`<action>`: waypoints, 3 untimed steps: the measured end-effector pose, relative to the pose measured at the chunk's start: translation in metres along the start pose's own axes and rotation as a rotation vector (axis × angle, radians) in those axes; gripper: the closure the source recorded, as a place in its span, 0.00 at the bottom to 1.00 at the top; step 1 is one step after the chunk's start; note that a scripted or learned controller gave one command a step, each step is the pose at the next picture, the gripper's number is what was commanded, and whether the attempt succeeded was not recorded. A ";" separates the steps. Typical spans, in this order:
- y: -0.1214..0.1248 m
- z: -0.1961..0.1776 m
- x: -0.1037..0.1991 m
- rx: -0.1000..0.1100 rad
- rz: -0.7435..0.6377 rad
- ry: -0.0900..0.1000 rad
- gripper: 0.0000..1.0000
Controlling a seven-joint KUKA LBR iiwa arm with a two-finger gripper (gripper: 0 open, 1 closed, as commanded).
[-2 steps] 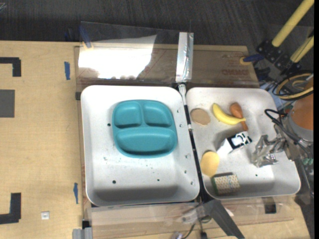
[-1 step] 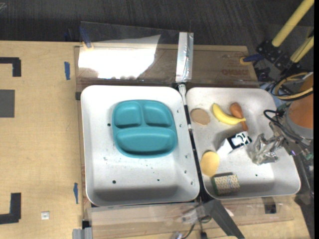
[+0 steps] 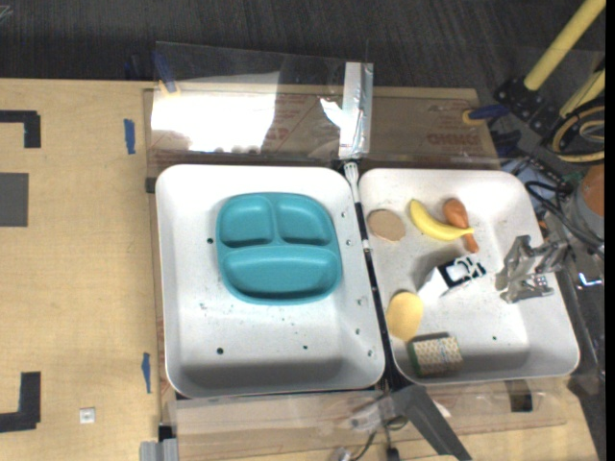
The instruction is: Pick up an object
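Holding 1 banana (image 3: 430, 221), 1 carrot (image 3: 456, 215), 1 lemon (image 3: 405, 314)

The arm (image 3: 588, 209) was cut off by the right edge. The gripper (image 3: 527, 275) was blurred, its fingers too indistinct to read. The small black-and-white object (image 3: 459, 273) in the right bin (image 3: 500, 346) was too small to identify.
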State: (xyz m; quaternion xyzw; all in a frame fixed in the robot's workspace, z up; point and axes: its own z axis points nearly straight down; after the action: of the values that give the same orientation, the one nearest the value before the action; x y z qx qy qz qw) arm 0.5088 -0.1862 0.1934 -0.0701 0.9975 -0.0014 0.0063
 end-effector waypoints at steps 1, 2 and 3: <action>0.020 -0.078 0.017 0.001 0.588 0.004 1.00; -0.001 -0.086 0.025 0.000 0.243 0.005 1.00; -0.025 -0.027 -0.035 -0.004 0.123 0.009 1.00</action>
State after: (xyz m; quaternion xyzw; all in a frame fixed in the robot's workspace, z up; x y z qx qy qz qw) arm 0.5466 -0.2057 0.2214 -0.0089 1.0000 0.0005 0.0016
